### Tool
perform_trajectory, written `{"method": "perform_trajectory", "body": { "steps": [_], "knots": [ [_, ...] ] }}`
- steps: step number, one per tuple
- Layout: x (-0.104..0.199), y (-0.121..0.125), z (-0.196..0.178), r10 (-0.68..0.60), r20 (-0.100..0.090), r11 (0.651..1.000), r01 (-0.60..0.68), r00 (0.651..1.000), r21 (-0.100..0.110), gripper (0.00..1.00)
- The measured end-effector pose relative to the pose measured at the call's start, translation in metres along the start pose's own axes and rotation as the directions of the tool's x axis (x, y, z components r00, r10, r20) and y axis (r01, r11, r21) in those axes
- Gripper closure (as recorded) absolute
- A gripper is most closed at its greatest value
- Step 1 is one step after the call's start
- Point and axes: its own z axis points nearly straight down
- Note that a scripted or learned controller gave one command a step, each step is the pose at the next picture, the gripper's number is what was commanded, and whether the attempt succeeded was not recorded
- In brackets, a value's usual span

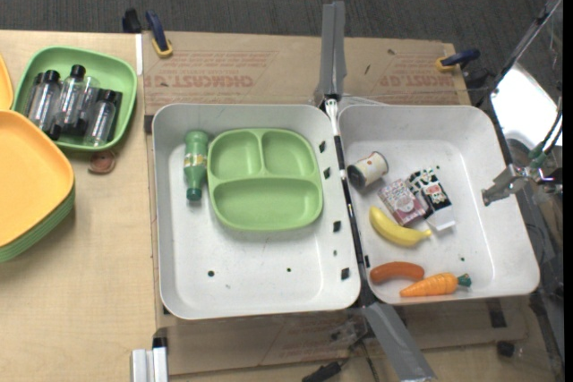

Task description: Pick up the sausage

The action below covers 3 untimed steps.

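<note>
You'll find the sausage [397, 272] in the right bin [483, 125], lying flat on the floor near the front wall, towards the bin's left corner. It is reddish-orange and runs roughly left to right. The carrot [434, 284] lies just beside it on the right, a little nearer the front wall, with its green top pointing right; the two look close to touching, though you can't tell for sure. Behind the sausage sits the banana [397, 229], apart from it. Further back are a pink packet [402, 199], a black-and-white carton [433, 192] just right of the packet, and a can [367, 169] on its side near the bin's left wall.

The gripper [501, 188] is at the right bin's right rim, well apart from the sausage and with nothing visibly in it. Whether it is open or closed cannot be told from here (it is small and blends into the clutter at the view's edge).

In the left bin [260, 286] you have a green divided plate [265, 177] and a green bottle [194, 164] lying just left of it.

Both bins rest on cardboard [242, 76]. On the bench to the left stand a green tray [124, 85] of small bottles and a stack of orange plates [31, 192].
</note>
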Motion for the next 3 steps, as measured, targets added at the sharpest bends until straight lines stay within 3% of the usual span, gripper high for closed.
{"method": "perform_trajectory", "body": {
  "steps": [1, 2, 3],
  "knots": [
    [0.033, -0.001, 0.086, -0.064, 0.000, 0.998, 0.064, 0.998, 0.000, 0.00],
    [0.077, -0.001, 0.175, 0.048, -0.001, 0.999, -0.048, 0.999, 0.000, 0.00],
    [0.076, -0.001, 0.166, 0.054, -0.001, 0.999, -0.054, 0.999, 0.002, 1.00]
  ]
}}
